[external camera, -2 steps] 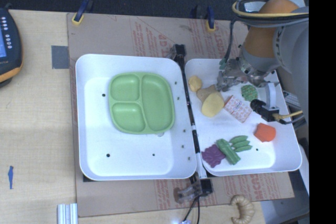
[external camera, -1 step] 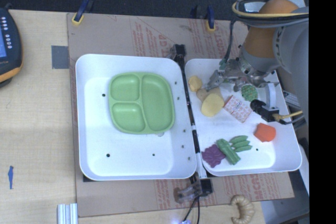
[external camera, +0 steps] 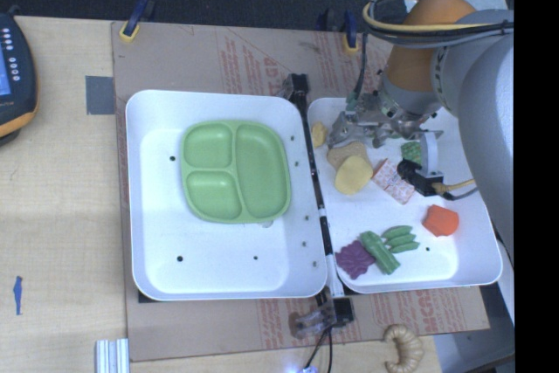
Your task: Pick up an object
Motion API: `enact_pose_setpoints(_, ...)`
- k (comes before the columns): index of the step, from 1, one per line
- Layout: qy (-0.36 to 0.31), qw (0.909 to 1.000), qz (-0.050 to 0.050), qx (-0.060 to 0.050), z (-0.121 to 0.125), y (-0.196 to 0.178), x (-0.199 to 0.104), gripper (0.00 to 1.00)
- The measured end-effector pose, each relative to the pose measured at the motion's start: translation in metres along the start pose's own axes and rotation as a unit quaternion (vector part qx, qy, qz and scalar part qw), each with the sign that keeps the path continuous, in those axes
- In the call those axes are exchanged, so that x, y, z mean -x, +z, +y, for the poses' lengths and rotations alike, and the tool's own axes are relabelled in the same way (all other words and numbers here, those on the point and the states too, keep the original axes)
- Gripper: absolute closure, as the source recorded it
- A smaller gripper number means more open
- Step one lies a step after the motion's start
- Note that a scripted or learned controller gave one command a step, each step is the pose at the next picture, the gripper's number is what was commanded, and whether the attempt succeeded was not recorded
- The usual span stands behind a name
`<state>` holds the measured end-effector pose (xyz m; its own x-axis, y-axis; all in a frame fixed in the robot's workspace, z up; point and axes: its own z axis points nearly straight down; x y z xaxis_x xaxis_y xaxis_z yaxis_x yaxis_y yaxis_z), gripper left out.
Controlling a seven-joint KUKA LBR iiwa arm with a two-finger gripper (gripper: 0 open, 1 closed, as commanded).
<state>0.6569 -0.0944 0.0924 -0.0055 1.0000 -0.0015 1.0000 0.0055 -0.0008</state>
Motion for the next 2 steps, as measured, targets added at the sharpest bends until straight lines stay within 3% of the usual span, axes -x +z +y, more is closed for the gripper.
enact_pose_setpoints(1, 0.001, 1.0000, 0.000, -0.003, -0.030, 0.001, -0.002, 0.00)
enact_pose_setpoints(2, 0.001, 1.0000, 0.000, -0.003, -0.043, 0.001, 0.004, 0.00)
